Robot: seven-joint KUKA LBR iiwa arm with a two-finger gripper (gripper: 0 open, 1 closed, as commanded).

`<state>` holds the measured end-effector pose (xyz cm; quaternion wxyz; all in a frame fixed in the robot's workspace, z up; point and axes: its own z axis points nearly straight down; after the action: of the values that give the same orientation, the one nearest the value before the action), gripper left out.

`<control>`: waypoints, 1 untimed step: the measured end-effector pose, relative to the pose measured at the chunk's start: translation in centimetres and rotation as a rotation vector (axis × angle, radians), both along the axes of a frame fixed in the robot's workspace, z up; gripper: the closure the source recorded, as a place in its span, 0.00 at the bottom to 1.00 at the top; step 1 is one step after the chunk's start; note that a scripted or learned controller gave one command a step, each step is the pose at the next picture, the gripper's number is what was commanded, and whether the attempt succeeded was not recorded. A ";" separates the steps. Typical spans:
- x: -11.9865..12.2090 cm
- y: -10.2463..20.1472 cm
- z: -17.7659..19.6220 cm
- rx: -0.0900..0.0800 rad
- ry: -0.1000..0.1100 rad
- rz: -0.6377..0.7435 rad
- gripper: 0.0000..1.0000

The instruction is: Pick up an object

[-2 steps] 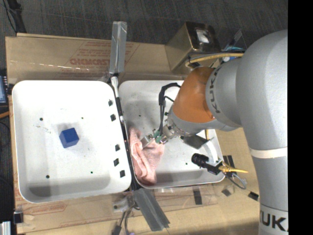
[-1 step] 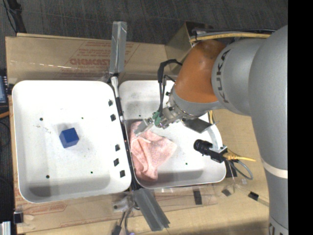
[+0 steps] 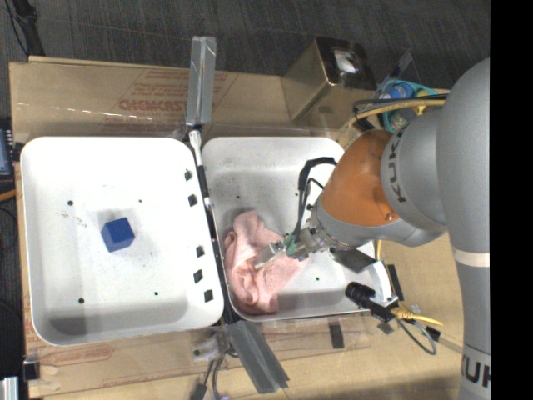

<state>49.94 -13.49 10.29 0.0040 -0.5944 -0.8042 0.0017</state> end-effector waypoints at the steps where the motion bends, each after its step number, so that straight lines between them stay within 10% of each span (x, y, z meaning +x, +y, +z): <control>1: -2.3 -0.5 3.4 -0.001 -0.002 -0.090 0.00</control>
<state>47.67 -13.98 13.67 0.0027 -0.6298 -0.7768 0.0013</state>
